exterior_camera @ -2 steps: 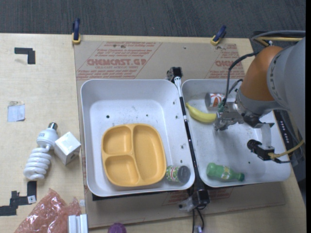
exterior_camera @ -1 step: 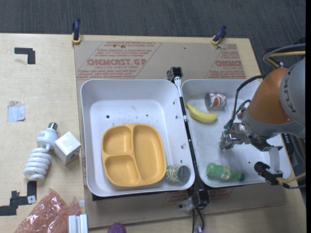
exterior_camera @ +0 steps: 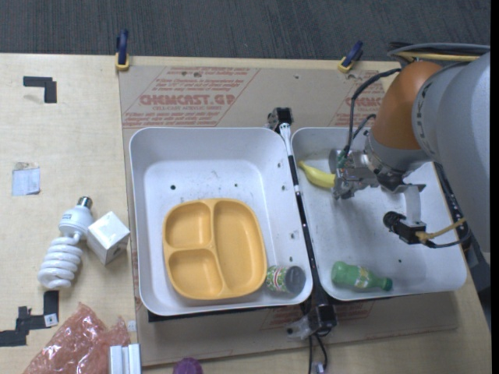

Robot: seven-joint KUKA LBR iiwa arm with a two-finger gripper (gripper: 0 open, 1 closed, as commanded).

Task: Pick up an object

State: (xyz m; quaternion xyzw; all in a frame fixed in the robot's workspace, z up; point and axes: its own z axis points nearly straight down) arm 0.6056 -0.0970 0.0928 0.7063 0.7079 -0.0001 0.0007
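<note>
A yellow banana lies in the right bin near its back left corner. My gripper hangs low over the bin floor, right beside the banana's right end and seemingly touching it. A green bottle lies on its side at the front of the same bin. The arm's grey body and orange band cover the bin's back right part.
The left bin holds a yellow divided plate and a small can in its front right corner. On the bench to the left lie a spiral light bulb, a white cube and a red mesh bag.
</note>
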